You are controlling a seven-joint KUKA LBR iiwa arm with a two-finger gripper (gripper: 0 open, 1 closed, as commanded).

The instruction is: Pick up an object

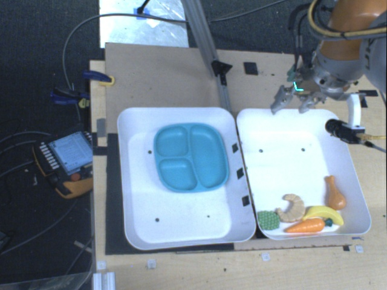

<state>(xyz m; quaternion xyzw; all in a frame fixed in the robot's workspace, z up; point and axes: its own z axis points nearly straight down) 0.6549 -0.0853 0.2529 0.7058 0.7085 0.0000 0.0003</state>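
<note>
My gripper (pixel 292 103) hangs over the far rim of the right bin (pixel 284 138), its two grey fingers spread apart and open, with nothing between them. Several toy foods lie in that bin's near right corner, well away from the gripper: a green broccoli (pixel 268 219), a tan croissant (pixel 293 207), an orange carrot (pixel 305 225), a yellow banana (pixel 325 213) and a brown drumstick (pixel 334 193). The left bin (pixel 139 204) holds a blue divided plate (pixel 191 156).
The bench around the bins is brown board. Clamps and a small device with cables lie off the bench at the left. A grey pole slants down to the bench behind the bins (pixel 202 35).
</note>
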